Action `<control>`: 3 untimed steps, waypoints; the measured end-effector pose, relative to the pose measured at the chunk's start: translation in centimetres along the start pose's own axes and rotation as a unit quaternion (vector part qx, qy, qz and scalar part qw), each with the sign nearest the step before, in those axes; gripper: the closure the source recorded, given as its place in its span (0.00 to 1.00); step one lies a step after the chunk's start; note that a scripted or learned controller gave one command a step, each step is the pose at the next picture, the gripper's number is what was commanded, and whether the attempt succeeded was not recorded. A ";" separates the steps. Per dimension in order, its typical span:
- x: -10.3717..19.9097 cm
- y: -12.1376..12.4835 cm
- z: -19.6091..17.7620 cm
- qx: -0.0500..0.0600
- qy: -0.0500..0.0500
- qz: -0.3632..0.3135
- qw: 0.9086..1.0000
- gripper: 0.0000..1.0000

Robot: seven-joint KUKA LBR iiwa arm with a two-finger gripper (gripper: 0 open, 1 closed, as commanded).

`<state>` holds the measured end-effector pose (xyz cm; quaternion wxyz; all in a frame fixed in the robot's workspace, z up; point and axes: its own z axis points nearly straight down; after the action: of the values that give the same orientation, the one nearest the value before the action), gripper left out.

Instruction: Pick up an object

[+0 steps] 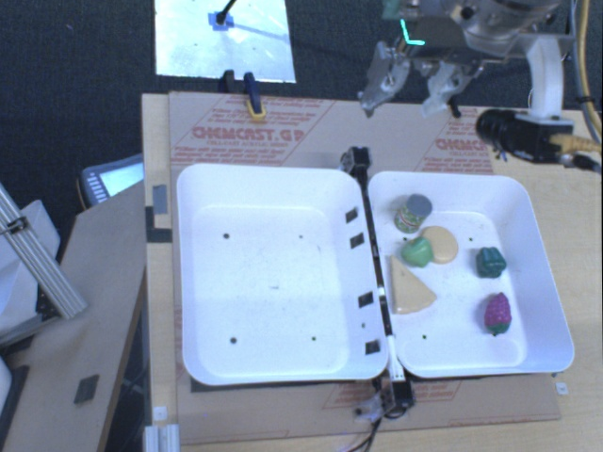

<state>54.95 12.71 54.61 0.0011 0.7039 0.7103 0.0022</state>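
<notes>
Claw (412, 92) hangs open and holds nothing, above the desk beyond the right bin (537, 252); the small can (412, 213) lies nearer, well apart.

Below the jaws, both bins (273, 281) look like smooth white plastic with a slight sheen. The board (311, 130) under them looks like matt brown cardboard with red print. The pepper (490, 262) and the grapes (497, 313) look like glossy plastic; the wedge (410, 288) is matt and pale.
</notes>
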 end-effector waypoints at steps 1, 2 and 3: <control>0.0 0.0 -1.2 -0.002 0.000 -0.002 1.000 1.00; 0.0 0.0 -1.1 -0.001 0.000 -0.002 1.000 0.00; 0.1 0.1 -2.3 -0.002 0.001 -0.004 1.000 1.00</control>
<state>55.00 12.76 56.87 0.0023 0.7009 0.7132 0.0045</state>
